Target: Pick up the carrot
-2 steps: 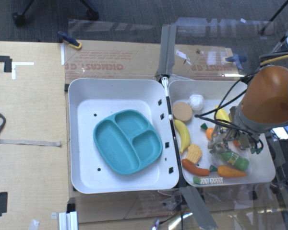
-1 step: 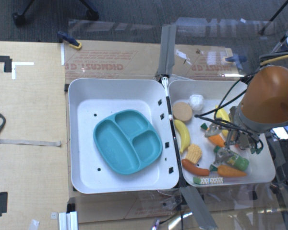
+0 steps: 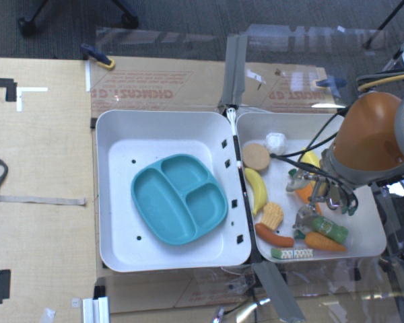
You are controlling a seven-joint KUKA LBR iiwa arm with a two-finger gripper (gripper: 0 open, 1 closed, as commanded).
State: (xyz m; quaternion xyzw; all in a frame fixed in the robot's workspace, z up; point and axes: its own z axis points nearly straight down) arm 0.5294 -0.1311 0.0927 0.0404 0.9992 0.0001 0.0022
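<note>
1. The carrot [image 3: 324, 241] lies flat at about 5 o'clock in the right bin [image 3: 374, 246], its green top [image 3: 328, 230] pointing up toward the gripper [image 3: 321, 198], its orange tip toward the bin's near right corner.
2. The gripper hangs low over the right bin's middle, just above the carrot's leafy end; whether it is spread or closed I cannot tell, as cables and metal parts blur together there. Nothing is plainly held.
3. To do this step well, I judge the gripper should shift toward 5 o'clock, over the orange body and not the green top, and turn to straddle the carrot across its narrow width before descending.
4. The likely risk is the crowding: the sausage [image 3: 274, 235] and corn cob [image 3: 273, 215] lie near at 9 o'clock of the carrot, so a straight descent seems wise.
5. Count: two white bins; one teal divided plate [image 3: 180, 198] in the left bin [image 3: 114, 133]; in the right bin one carrot, one banana [image 3: 257, 188], one corn cob, one sausage, one round tan biscuit [image 3: 256, 157], one small white item [image 3: 275, 140]. An orange piece [image 3: 304, 194] and a yellow piece [image 3: 311, 159] sit partly hidden beside the gripper.
</note>
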